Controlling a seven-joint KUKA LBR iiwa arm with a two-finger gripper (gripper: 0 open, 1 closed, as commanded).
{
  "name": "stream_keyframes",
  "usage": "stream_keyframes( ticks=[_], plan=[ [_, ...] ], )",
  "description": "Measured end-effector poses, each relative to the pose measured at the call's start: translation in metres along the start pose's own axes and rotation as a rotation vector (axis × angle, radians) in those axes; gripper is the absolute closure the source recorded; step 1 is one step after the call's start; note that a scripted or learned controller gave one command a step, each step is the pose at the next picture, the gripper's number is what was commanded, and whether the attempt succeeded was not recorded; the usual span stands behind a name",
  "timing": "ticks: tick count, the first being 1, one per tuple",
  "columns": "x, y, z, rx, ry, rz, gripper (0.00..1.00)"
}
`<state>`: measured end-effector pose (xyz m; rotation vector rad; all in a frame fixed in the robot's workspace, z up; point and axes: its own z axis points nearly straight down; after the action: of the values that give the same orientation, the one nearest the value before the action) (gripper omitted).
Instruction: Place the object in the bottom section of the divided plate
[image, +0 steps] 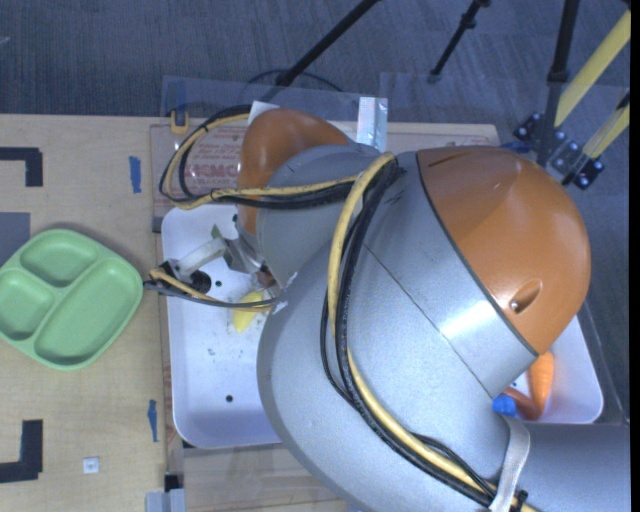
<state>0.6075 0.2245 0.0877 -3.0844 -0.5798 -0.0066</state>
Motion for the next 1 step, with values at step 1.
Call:
stream_keyframes(
  ticks=[1],
  plan=[
    [0.0343, 0.0108, 0.0006, -0.003, -0.003, -0.308, 1.00]
  ],
)
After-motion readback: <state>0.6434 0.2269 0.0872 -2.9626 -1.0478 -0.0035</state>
